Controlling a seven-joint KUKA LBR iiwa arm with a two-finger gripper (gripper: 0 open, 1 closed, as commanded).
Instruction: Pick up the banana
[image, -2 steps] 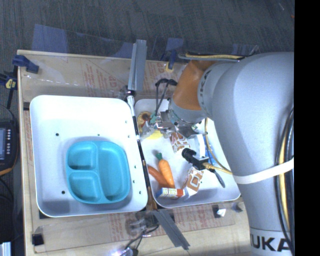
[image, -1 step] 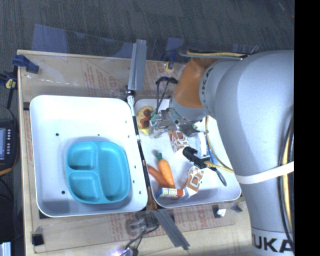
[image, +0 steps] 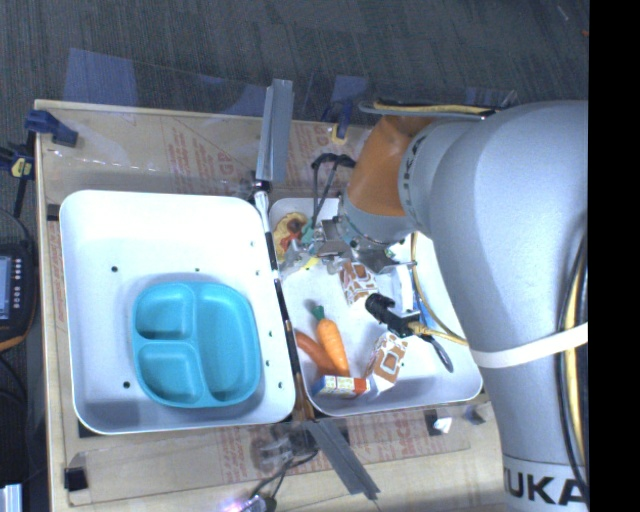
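The banana (image: 289, 233) shows as a yellow piece with a reddish patch in the far left corner of the right bin (image: 455, 385), partly hidden by the tool. My gripper (image: 318, 245) hangs low over that corner, just right of the banana and close against it. The grey arm with its orange band (image: 378, 175) comes in from the right and covers the bin's far right part. I cannot make out anything held.
In the right bin lie an orange carrot (image: 333, 345), a second orange piece (image: 311, 351) beside it, a small box (image: 340, 384) at the front and two printed cartons (image: 390, 358) (image: 356, 281). The left bin (image: 90, 230) holds a blue divided plate (image: 197, 343).
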